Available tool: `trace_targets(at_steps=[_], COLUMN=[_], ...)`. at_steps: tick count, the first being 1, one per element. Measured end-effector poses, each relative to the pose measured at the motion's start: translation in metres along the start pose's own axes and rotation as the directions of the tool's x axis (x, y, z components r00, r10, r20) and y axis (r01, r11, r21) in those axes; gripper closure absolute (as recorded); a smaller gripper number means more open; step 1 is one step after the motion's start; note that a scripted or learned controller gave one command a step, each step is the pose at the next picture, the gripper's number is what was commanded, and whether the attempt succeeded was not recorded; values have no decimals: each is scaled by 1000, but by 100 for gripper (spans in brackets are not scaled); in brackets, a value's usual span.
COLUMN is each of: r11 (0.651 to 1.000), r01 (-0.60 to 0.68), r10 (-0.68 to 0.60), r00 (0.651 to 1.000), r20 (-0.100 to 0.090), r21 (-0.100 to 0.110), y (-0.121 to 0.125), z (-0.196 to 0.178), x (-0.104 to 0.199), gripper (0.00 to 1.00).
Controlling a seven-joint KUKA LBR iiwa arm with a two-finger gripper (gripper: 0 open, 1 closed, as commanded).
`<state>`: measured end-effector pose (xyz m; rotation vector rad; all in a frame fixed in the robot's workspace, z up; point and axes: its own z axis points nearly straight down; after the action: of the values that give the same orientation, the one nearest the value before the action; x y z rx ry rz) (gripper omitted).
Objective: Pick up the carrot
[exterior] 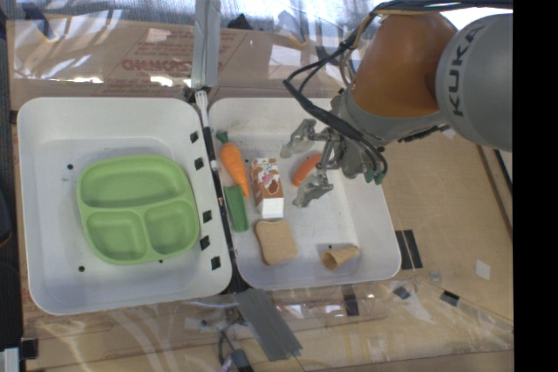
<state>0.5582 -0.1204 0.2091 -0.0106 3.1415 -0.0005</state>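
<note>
We are seeing the gripper (309, 161) hanging over the right bin (377, 226) with its fingers spread apart, clamped on nothing. An orange sausage (305, 169) is lying just beside the fingertips. The carrot (233, 163) is lying to the gripper's left, near the bin's left wall, green top pointing away, beside a green stick (236, 206) and a carton (268, 186). We are judging it light, stiff and smooth; gripping across its thick middle looks best.
</note>
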Motion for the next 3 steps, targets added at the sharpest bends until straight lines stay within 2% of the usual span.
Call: trace_targets(at_steps=[1, 2, 3], r11=[999, 955, 953], r01=[-43, 297, 304], r10=[43, -297, -304], r00=[999, 955, 953], r20=[-1, 3, 5], r21=[0, 1, 2], y=[-45, -90, -88], z=[36, 116, 106], x=[37, 30, 28], gripper=[0, 0, 100])
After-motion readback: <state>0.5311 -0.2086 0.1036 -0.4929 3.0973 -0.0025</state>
